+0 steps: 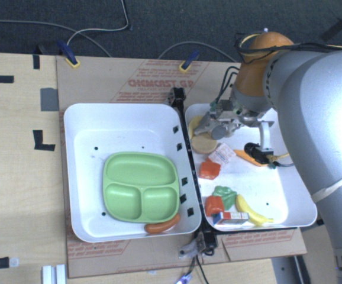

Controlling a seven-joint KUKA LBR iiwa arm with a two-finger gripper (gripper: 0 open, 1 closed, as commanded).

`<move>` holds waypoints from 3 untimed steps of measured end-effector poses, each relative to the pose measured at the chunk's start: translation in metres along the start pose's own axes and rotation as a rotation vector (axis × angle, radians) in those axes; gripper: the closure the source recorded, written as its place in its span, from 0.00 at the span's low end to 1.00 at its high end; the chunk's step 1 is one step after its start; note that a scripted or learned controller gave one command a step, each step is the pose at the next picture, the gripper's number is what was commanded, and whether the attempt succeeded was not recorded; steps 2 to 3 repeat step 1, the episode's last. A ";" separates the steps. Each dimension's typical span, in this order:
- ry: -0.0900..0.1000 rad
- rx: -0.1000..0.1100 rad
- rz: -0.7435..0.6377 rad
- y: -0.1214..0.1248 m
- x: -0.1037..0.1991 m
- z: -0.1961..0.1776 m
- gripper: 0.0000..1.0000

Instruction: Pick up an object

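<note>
My gripper [215, 129] reaches down into the back left part of the right bin [289, 209], just above a tan round object [203, 144] and a pale wrapped item [222, 154]. Nothing shows between its fingers. Lower in that bin lie a red block [209, 170], a green leafy toy [224, 192], another red piece [213, 205], a yellow banana [249, 210] and a small flat pack [230, 218]. An orange carrot [251, 157] lies to the right of the gripper.
The left bin [82, 129] holds a green divided plate [141, 186] and an orange-red sausage [161, 225] at its front edge. The grey arm [313, 111] covers the right bin's back right corner. Cables run across the dark area behind the bench.
</note>
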State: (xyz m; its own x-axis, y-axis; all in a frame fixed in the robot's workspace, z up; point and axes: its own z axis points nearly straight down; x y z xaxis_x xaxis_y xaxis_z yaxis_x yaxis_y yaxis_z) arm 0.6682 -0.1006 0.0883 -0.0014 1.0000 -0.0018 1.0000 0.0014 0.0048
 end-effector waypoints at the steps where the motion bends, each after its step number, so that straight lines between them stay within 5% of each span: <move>1: 0.000 0.002 0.000 0.001 -0.008 0.003 0.00; 3: 0.000 0.002 0.000 0.001 -0.008 0.003 0.00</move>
